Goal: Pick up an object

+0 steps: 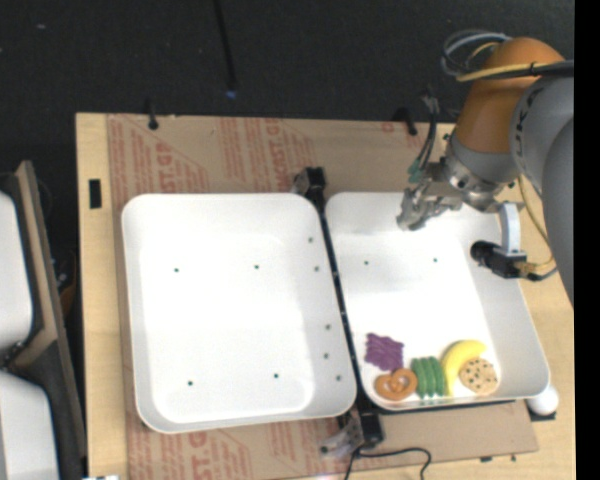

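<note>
surface (180, 148): cardboard-topped, two white bins
toys: purple piece (384, 349), pretzel (394, 384), green bit (430, 376), cookie (477, 373), bunched at right bin (420, 288) near corner
handling: probably light, stiff plastic; purple piece easiest, grab across its sides
end effector (417, 213): hovering over far edge, nothing visibly held, opening can't tell

You have two white bins on a tan cardboard sheet (210, 158) printed with red lettering: the left bin (230, 308) is plain white with a few small dark dots, and the right bin (430, 278) matches it. In the lower right of the frame sit a purple piece (383, 349), an orange-brown pretzel shape (395, 384), a green ridged piece (430, 376), a yellow piece (462, 353) and a tan cookie (477, 374) speckled with dark chips. At upper right, your arm (500, 88) is grey with an orange band, its gripper (417, 211) metallic grey. The background is black.
</note>
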{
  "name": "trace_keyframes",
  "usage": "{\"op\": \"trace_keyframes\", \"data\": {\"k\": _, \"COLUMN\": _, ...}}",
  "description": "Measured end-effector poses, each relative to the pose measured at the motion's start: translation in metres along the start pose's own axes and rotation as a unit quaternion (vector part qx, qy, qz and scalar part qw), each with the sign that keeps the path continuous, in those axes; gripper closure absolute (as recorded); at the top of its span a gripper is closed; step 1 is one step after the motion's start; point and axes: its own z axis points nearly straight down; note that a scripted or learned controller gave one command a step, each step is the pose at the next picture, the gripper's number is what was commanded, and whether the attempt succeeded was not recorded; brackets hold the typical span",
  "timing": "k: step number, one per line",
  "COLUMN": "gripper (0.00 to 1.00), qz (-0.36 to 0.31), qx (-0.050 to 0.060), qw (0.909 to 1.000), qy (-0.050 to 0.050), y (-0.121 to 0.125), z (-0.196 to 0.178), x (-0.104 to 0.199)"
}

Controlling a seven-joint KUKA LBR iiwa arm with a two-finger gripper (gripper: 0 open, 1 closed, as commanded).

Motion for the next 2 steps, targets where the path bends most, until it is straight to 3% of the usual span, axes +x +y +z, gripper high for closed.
{"op": "trace_keyframes", "data": {"k": 1, "gripper": 1.00, "qz": 0.000, "qx": 0.000, "qw": 1.0000, "qy": 0.000, "y": 0.001, "z": -0.037, "x": -0.001}}
{"op": "trace_keyframes", "data": {"k": 2, "gripper": 1.00, "qz": -0.001, "qx": 0.001, "qw": 1.0000, "qy": 0.001, "y": -0.025, "z": -0.053, "x": 0.044}}
